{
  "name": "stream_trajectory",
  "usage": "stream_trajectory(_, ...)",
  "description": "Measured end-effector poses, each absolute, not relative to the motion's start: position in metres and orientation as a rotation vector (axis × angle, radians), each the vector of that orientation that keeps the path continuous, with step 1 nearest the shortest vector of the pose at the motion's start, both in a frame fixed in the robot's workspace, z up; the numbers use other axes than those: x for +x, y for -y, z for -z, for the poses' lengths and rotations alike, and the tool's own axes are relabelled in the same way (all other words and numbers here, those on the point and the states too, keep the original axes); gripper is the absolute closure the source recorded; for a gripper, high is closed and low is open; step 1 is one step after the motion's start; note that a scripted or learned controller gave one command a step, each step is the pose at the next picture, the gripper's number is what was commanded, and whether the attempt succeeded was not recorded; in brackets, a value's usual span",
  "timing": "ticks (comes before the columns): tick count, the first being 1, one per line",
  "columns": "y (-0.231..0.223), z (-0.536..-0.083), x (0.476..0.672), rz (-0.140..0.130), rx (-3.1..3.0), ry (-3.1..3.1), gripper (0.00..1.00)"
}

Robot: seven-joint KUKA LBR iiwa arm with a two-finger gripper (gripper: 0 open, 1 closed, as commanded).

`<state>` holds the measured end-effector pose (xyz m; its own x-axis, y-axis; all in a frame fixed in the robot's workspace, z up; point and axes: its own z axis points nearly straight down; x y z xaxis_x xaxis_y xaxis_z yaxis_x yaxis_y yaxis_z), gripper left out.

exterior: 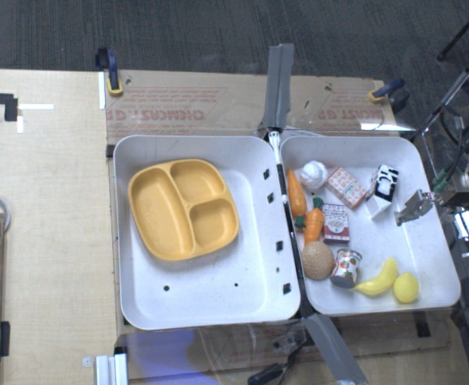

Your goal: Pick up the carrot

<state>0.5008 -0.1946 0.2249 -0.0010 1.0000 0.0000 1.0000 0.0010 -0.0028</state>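
A long orange carrot [297, 192] lies along the left wall of the right bin [434, 239]. Just below and to its right is a shorter orange carrot with a green top [313, 224]. My gripper [413, 207] is near the right wall of the same bin, well to the right of both carrots, over bare bin floor. Nothing shows in its grasp.
Around the carrots lie a white bulb [313, 172], a pink box [346, 187], a small red box [335, 223], a brown ball [317, 261], a can [345, 267], a banana [378, 279], a lemon [406, 287] and a black-and-white object [386, 181]. A yellow divided plate [184, 208] sits in the left bin.
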Motion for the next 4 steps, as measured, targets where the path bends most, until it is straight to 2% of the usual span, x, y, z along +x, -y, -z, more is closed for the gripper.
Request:
stream_trajectory(1, 0.212, -0.323, 0.600, -0.005, -2.498, 1.905, 0.00)
stream_trajectory(2, 0.203, -0.205, 0.608, -0.005, -2.494, 1.907, 0.00)
stream_trajectory(3, 0.194, -0.165, 0.588, -0.005, -2.632, 1.710, 0.00)
stream_trajectory(4, 0.171, -0.348, 0.659, -0.006, -2.846, 1.330, 0.00)
